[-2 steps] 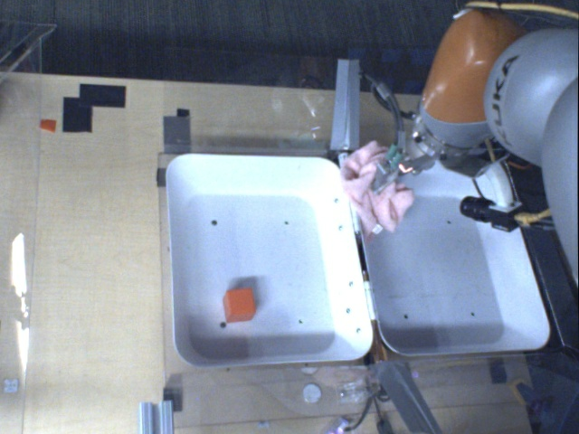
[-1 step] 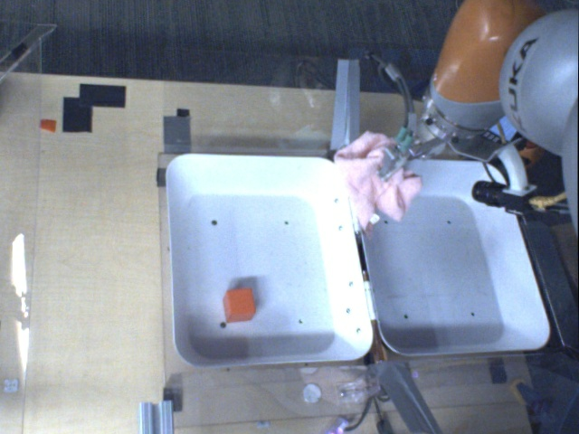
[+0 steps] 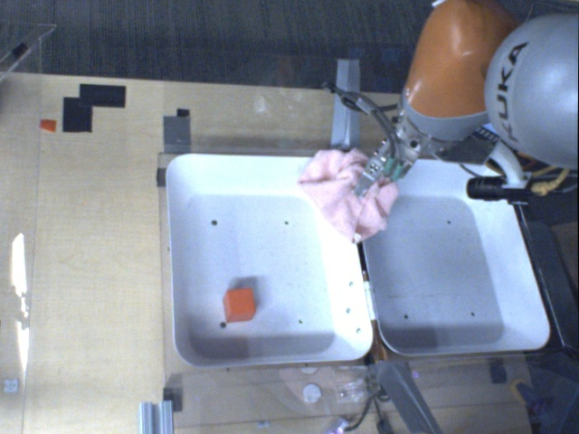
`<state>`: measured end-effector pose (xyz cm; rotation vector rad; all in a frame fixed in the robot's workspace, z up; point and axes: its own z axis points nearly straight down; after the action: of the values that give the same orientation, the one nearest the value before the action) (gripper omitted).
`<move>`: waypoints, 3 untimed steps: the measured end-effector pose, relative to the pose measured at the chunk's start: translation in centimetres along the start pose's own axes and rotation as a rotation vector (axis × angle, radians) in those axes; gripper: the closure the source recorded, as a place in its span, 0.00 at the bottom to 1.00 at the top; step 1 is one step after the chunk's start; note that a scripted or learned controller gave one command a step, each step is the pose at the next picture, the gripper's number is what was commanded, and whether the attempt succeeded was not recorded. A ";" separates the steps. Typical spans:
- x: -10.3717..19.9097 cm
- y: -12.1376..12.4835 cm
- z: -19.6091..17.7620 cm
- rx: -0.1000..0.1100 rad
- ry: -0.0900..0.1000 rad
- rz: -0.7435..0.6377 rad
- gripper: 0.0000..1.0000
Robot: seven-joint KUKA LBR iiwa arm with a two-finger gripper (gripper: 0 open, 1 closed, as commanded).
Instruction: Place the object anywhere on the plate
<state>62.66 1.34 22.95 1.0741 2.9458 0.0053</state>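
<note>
1. The grey arm (image 3: 534,80) with its orange band reaches in from the upper right of the frame, and its pincer (image 3: 378,172) sits above the seam between the two white bins
2. The pincer is clamped on a pink cloth (image 3: 348,193); the fabric is bunched between its fingers and hangs down from them
3. The cloth drapes over the upper right corner of the left bin (image 3: 262,260) and the upper left corner of the right bin (image 3: 457,269), its lower tip falling near the shared wall
4. A small orange block (image 3: 240,305) lies on the floor of the left bin, toward its lower left, well apart from the cloth
5. The light wooden counter (image 3: 90,269) carries both bins; black marks and a small orange patch sit at its upper left
</note>
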 end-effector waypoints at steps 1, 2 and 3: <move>4.8 0.9 1.2 0.000 0.002 -0.400 1.00; 10.5 1.0 0.7 -0.001 0.002 -0.703 1.00; 15.4 1.9 0.5 -0.001 0.002 -0.704 1.00</move>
<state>52.08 12.71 22.37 -0.0079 3.1366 0.0045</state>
